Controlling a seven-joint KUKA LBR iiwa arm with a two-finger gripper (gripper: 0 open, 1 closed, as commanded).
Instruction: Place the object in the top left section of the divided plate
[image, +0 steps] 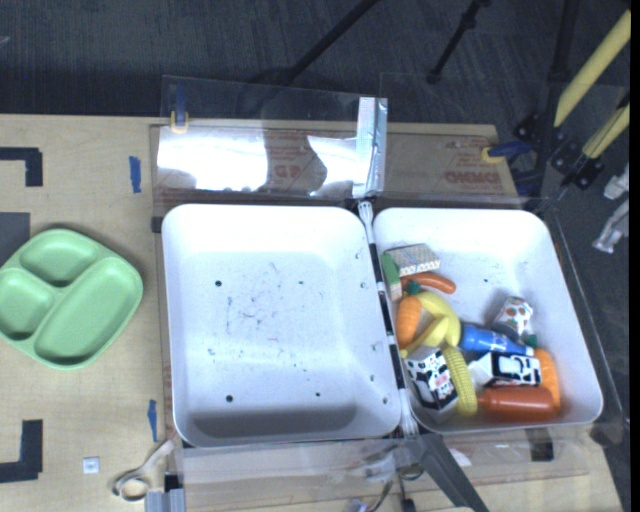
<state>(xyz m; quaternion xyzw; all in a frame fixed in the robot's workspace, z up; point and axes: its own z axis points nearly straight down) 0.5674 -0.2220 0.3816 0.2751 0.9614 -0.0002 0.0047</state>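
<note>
A green divided plate sits at the frame's far left, beside two white bins. Small toys lie heaped in the right bin, lower right. The gripper's state cannot be told. Picking appears not yet begun; next, one toy needs grasping.

Green divided plate lies left of both bins

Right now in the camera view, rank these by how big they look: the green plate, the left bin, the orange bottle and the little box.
1. left bin
2. green plate
3. orange bottle
4. little box, though other toys partly cover the bottle, so these last two are close.
</note>
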